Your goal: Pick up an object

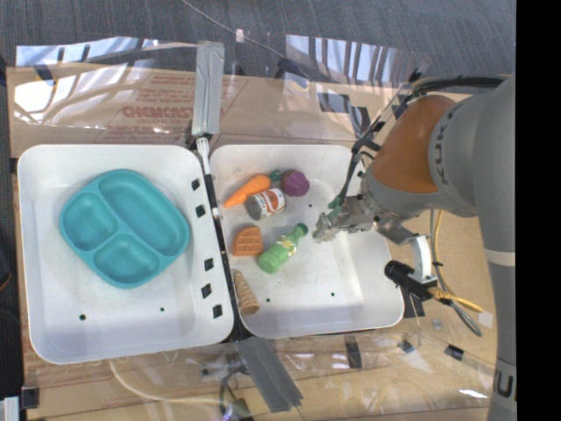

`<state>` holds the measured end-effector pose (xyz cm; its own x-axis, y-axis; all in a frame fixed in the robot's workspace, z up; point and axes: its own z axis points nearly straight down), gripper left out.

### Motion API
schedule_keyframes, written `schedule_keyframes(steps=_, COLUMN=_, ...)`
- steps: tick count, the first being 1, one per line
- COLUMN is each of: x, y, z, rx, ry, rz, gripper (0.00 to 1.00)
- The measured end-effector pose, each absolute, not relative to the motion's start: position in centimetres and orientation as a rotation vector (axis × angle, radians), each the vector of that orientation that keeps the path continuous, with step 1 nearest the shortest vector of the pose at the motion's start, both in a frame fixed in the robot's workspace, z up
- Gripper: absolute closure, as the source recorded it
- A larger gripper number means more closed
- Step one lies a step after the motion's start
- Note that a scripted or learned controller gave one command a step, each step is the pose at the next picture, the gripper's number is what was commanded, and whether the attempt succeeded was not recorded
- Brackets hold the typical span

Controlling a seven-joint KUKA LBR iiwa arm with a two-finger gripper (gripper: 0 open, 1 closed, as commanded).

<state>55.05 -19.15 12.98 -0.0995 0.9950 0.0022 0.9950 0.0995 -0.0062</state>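
The right bin [368, 301] holds several small toys: an orange carrot [246, 190], a red and white can [266, 203], a purple grape-like piece [296, 183], a waffle [247, 240], a green bottle [282, 251] and a brown cone [245, 292] by the left wall. My gripper [328, 226] hangs low in this bin, just right of the green bottle's cap. Nothing shows between its fingers, and how they stand is too small to tell.
The left bin [53, 323] holds a teal divided plate [124, 226]. A raised divider [210, 235] with black clips separates the two bins. The arm's grey body and orange band cover the right bin's right side.
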Motion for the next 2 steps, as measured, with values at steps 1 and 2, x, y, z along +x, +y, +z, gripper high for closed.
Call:
schedule_keyframes(steps=1, x=51.6, y=-12.3, z=9.1, rx=-2.468, ry=-1.934, rz=0.002, gripper=1.0)
schedule_keyframes(steps=2, x=50.6, y=-11.0, z=10.8, rx=-2.641, ry=-1.694, rz=0.004, gripper=1.0)
